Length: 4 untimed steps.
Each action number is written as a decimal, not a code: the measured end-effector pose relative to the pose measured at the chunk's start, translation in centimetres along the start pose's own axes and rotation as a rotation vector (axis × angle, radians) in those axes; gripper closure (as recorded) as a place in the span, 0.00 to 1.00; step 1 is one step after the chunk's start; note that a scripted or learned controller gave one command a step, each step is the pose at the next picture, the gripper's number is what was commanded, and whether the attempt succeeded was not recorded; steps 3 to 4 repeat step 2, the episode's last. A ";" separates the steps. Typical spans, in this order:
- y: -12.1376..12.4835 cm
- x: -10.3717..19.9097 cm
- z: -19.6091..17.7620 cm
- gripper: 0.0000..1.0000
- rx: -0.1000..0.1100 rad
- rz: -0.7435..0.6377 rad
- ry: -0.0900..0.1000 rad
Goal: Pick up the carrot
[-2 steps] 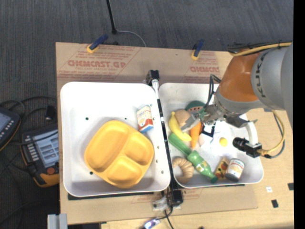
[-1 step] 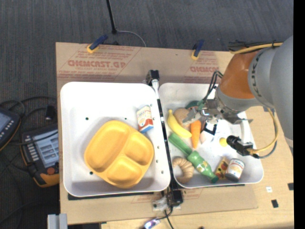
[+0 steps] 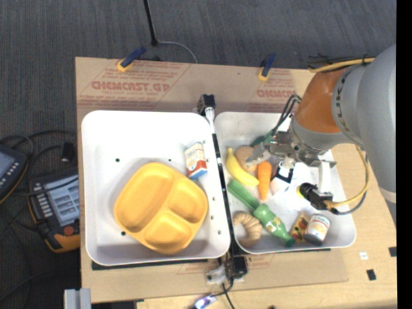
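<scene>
Your hand [image 3: 278, 152] hovers at the carrot's [image 3: 264, 179] one o'clock; carrot unlifted in the right bin [image 3: 341, 237]; finger spread I cannot tell.

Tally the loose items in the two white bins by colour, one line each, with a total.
Yellow: 2, the divided tray and the banana
Orange: 1, the carrot
Green: 1, the bottle
Tan: 2, the lumps and
Mixed print: 3, the carton, the can and the packet
Total: 9

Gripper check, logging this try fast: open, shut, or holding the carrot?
Gripper: cannot be told; it sits just right of the carrot in the right bin.
</scene>
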State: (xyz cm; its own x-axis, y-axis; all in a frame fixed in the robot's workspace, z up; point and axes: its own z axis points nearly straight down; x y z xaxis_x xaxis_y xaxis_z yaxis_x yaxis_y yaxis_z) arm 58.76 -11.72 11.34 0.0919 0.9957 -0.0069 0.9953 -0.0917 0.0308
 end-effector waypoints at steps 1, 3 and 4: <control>0.1 -0.4 -1.1 1.00 -0.003 0.002 -0.008; -1.7 3.1 -7.2 1.00 0.029 -0.409 0.013; -1.7 3.1 -7.2 1.00 0.029 -0.409 0.013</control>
